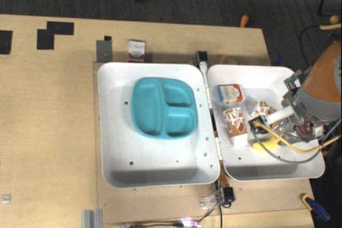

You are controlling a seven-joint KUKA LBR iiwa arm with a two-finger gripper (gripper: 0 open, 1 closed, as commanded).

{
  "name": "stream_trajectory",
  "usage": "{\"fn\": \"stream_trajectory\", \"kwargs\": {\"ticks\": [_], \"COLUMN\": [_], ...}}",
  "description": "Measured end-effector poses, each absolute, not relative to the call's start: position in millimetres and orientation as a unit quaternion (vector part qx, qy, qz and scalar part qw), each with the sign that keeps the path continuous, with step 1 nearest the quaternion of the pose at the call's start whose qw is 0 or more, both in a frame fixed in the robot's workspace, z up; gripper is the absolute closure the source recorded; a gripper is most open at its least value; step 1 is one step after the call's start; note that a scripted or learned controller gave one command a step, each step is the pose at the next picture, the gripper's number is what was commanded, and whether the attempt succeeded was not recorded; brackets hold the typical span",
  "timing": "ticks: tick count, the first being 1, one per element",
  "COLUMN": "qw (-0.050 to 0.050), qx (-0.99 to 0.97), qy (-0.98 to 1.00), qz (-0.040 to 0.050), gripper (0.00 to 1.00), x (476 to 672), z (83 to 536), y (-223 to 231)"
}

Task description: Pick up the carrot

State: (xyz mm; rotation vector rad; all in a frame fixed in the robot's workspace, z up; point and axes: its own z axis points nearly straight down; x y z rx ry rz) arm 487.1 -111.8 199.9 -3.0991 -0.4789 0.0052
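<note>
Pale tabletop (53, 141), pincer (298, 131) low in the right bin (278, 165). Whether it is open I cannot tell; carrot apparently not yet lifted.

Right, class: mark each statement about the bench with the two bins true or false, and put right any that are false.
1. The teal plate lies in the left bin. True.
2. The cartons lie on the teal plate. False: they lie in the right bin.
3. The arm reaches over the right bin. True.
4. The teal plate is one flat dish with no divisions. False: it is split into compartments.
</note>
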Motion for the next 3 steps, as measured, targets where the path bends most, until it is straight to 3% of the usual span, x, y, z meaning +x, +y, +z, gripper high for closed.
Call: {"fn": "stream_trajectory", "kwargs": {"ticks": [1, 2, 3], "qw": [-0.001, 0.004, 0.003], "qx": [-0.991, -0.991, -0.991], "qy": [-0.131, -0.132, -0.133], "qz": [-0.0037, 0.0045, 0.0002], "gripper": [1.00, 1.00, 1.00], "x": [488.8, 485.9, 488.0], "z": [288, 178, 187], "y": [-141, -102, -25]}}
